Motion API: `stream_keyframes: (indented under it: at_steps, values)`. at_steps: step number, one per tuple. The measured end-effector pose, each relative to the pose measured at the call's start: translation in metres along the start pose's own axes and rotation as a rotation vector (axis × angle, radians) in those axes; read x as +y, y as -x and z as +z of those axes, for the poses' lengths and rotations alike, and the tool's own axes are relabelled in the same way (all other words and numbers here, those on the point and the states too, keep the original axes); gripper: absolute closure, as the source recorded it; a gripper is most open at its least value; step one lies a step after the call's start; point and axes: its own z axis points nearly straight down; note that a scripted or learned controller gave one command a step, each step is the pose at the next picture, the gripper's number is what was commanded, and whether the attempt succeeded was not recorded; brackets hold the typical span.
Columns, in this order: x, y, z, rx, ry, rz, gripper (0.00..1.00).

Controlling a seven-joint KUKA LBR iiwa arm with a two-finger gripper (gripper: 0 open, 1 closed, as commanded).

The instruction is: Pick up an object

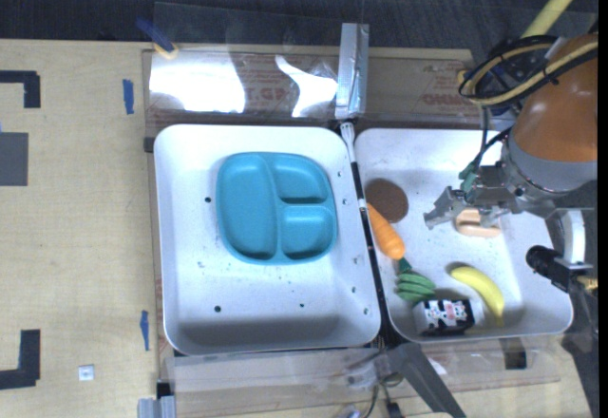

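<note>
My gripper [463,210] hangs over the upper middle of the right bin [418,152], in the right half of the frame. My fingers are spread, their grey tips pointing left and down, and just below them lies a small peach-coloured oblong object [478,225]. It rests on the bin floor rather than between my fingers, its long axis running roughly left to right across the frame. I cannot tell what it is beyond its shape and colour.

To the left of it sits a brown round disc [387,199], and touching that disc's lower edge is a toy carrot [388,236], orange end toward the upper left and green leaves [414,285] toward the lower right. A banana [479,288] lies lower right of the peach piece, slanting from upper left to lower right. Just beside the banana's lower end, against the bin's bottom wall, is a small black-and-white carton [446,313] on its side.

There is bare white floor between the peach piece and the disc, and between it and the banana. The bin's upper wall is near above me.

The left bin [180,245] holds a blue divided plate [276,206], well apart from everything here.
</note>
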Motion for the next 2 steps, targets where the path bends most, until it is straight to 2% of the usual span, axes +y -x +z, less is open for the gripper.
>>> stream_keyframes:
  at_steps: [1,2]
  values:
    - [0.041,-0.003,0.115,-0.003,0.010,-0.043,0.00]
    - [0.092,0.031,0.116,-0.006,0.012,-0.430,0.00]
